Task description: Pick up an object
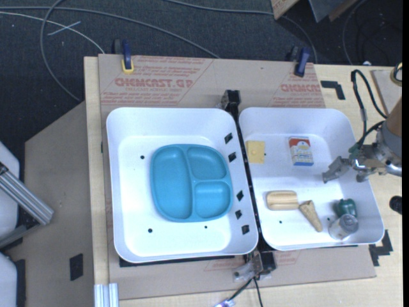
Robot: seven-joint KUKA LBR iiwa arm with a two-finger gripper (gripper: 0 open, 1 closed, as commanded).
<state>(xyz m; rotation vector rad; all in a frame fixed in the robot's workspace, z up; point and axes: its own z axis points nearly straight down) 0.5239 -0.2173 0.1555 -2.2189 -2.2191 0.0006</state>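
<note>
The right bin (pixel 339 123) holds a yellow square tile (pixel 255 151), a small red, white and blue box (pixel 300 151), a tan bread roll (pixel 282 200), a tan cone-shaped wedge (pixel 311 215) and a small green and clear bottle (pixel 344 217). In the left bin (pixel 128 139) lies a blue divided plate (pixel 190 182). My gripper (pixel 344 175) hangs over the right side of the right bin, above the bottle and to the right of the box. Its fingers are spread open with nothing between them.
The bench around the bins is brown board with blue clamps (pixel 127 56) at the back edge. A black divider (pixel 239 171) with clips runs between the two bins. Cables trail at the back and at the right.
</note>
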